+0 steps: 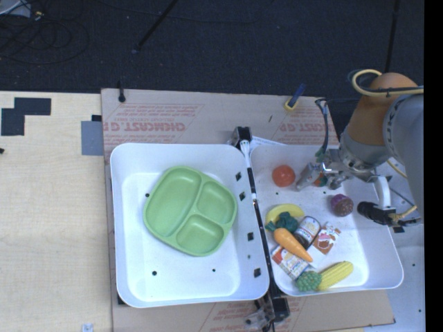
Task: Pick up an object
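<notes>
My gripper [320, 176] hangs low over the back of the right bin [387, 272], fingers spread and pointing down. A small orange-red bit shows between them, but I cannot tell what it is or whether it is gripped. A red tomato [282, 176] lies just left of the gripper. A purple round piece [340, 204] sits just below and right of it. Nearer the front lie a yellow banana [288, 211], a carrot [292, 243], a small jar [307, 230], a red-and-white packet [325, 239], a corn cob [335, 274] and a broccoli piece [309, 281].
The left bin [131, 268] holds a green divided plate [192, 210]. A ridge with black clips [253, 206] separates the bins. The arm's grey body with its orange band [384, 116] stands over the right bin's back right corner. A black part [377, 213] juts out near the right wall.
</notes>
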Controlling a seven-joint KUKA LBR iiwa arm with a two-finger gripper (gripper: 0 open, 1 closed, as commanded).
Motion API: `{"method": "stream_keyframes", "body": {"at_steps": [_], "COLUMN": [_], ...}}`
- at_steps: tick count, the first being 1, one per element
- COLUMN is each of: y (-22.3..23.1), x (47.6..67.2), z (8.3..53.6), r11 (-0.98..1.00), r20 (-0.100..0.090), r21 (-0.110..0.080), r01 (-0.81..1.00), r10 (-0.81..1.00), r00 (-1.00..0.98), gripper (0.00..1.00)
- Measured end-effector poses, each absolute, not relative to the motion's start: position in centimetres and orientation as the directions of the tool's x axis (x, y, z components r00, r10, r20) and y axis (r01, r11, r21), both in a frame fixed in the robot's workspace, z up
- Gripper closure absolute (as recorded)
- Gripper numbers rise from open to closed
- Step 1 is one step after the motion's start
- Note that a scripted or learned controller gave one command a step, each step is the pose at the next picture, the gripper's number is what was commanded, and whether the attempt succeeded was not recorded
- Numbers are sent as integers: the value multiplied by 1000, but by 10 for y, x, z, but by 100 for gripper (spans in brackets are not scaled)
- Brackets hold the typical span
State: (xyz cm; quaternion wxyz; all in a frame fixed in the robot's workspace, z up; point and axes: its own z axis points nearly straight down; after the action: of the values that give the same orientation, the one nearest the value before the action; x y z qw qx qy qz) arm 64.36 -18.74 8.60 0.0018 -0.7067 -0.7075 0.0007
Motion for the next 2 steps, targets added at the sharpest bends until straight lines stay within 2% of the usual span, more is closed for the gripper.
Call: {"method": "stream_keyframes", "body": {"at_steps": [2], "y": [-196], "x": [644], "z": [86], "r11": [1], "r20": [1], "r21": [-3], "r01": [1000], "r10": [1000], "r00": [-1], "gripper": [0]}}
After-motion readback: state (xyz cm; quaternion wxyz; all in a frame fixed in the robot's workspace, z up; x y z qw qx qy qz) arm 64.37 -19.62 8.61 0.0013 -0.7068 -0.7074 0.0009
